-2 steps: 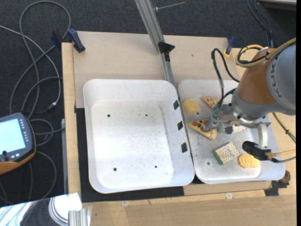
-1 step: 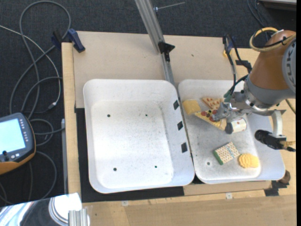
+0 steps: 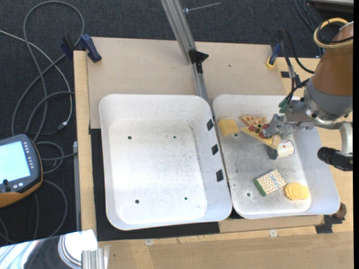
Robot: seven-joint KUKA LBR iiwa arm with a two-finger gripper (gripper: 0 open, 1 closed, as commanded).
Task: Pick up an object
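The right bin (image 3: 320,167) holds several small objects. A toy pizza slice (image 3: 252,124) with red dots lies near its back middle, and a yellow chunk (image 3: 227,127) rests to its left by the bin's wall. My gripper (image 3: 273,131) hangs low over the right end of the pizza slice, reaching in from the right under the grey and orange wrist (image 3: 332,77). A small white block (image 3: 284,149) sits just below the gripper. Nearer the front lie a green-edged checkered block (image 3: 269,182) and a yellow bumpy round piece (image 3: 296,191).
The left bin (image 3: 151,161) stands beside the right one, with black clips (image 3: 214,149) along the shared wall. A slanted metal pole (image 3: 179,27) rises from the back of the bench. Blue clamps (image 3: 90,46) grip the board's far corners.
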